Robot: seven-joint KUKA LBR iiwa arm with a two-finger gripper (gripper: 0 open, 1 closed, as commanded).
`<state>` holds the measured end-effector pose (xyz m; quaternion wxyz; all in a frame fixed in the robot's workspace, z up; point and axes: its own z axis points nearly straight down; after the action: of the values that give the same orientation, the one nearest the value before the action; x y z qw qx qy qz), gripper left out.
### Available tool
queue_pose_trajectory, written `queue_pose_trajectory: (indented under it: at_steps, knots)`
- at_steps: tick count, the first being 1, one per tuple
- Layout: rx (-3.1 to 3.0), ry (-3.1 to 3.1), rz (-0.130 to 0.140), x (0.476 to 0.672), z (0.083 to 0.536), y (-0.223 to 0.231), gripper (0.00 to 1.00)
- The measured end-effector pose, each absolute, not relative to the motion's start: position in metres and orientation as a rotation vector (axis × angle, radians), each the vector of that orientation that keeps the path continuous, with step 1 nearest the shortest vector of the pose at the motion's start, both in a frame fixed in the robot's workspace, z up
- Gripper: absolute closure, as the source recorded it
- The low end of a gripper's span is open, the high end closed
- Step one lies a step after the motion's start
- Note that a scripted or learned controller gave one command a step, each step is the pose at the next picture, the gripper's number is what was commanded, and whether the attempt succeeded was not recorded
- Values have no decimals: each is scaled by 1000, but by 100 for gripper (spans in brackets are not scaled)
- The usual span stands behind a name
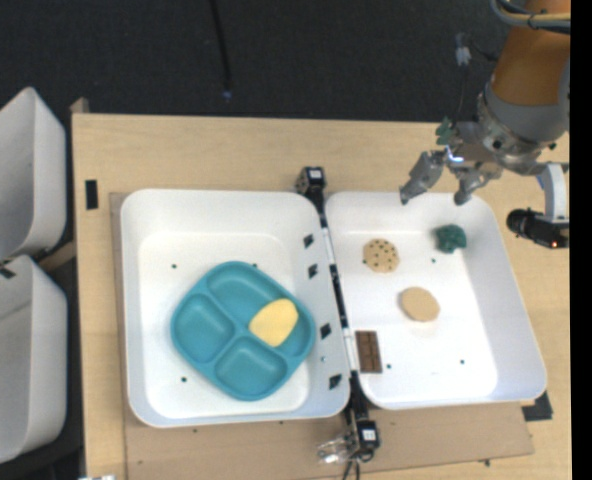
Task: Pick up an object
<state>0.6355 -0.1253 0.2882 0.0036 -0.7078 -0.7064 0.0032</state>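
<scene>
In the right bin we saw a speckled brown cookie (pixel 380 256), a tan oval piece (pixel 419 304), possibly bread, and a small green lump (pixel 450 236); a yellow piece (pixel 274 322) lay on the teal tray.

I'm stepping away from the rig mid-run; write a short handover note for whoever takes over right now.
Hand: open, holding nothing, hovering above the far edge of the right bin.
Right bin: speckled cookie, tan round piece, small green item, brown bar near the divider.
Left bin: teal divided plate with a yellow piece resting on it.
Done: nothing picked yet.
Left: descend, close on one object, lift. The green item lies closest to the hand.
</scene>
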Motion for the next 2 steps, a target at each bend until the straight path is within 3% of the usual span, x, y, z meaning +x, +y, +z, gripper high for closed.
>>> queue_pose_trajectory:
  at_steps: [1, 2]
  knots:
    - [-2224, -2221, -2, 637, 295, -125, 0]
    - [-2221, -2220, 6, 628, 246, -122, 0]
